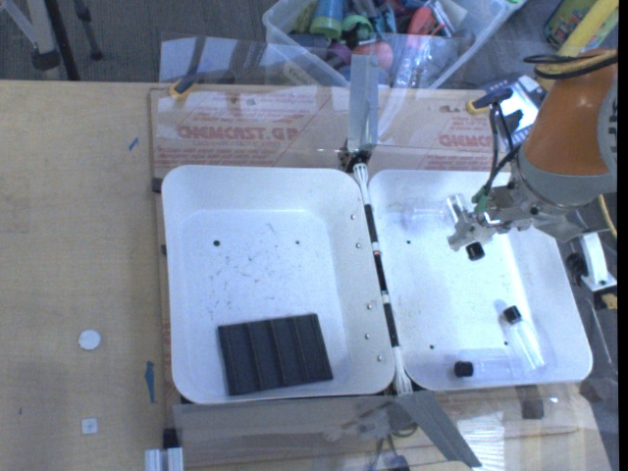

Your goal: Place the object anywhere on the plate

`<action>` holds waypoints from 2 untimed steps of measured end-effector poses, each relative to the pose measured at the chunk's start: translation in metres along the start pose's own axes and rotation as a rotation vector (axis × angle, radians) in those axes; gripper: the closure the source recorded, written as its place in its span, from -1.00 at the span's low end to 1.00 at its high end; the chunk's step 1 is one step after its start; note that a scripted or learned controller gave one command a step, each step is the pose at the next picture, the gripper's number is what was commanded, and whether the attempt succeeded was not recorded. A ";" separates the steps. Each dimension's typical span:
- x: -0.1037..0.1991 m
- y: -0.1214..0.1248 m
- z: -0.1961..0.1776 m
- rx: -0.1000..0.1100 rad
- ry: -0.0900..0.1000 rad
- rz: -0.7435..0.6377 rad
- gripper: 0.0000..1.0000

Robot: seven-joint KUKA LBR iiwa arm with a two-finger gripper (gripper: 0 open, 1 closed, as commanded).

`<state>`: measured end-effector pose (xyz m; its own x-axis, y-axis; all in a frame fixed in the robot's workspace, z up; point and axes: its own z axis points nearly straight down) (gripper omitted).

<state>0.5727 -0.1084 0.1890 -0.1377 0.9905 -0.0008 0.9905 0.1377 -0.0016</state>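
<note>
Nearest to the front, a dark plate (pixel 273 351) with ridges is lying flat in the left bin (pixel 196 204), close to its front wall. In the right bin (pixel 564 302), a small clear tube (pixel 483 368) with a black cap is lying by the front wall. A second clear tube (pixel 521 332), also with a black cap, is lying just behind it, near the right wall. Both tubes are sitting well apart from the plate. Farther back, my hand (pixel 471 229) is hanging over the right bin, and I cannot tell how open it is or if it is holding anything. The tabletop (pixel 59 214) is stretching out to the left. Way at the back, a clear box (pixel 392 18) is holding bright toys.
</note>
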 end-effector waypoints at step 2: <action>0.157 0.018 0.004 0.000 0.002 -0.377 1.00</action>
<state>0.5686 0.0492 0.1846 -0.4922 0.8705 0.0014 0.8705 0.4922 -0.0013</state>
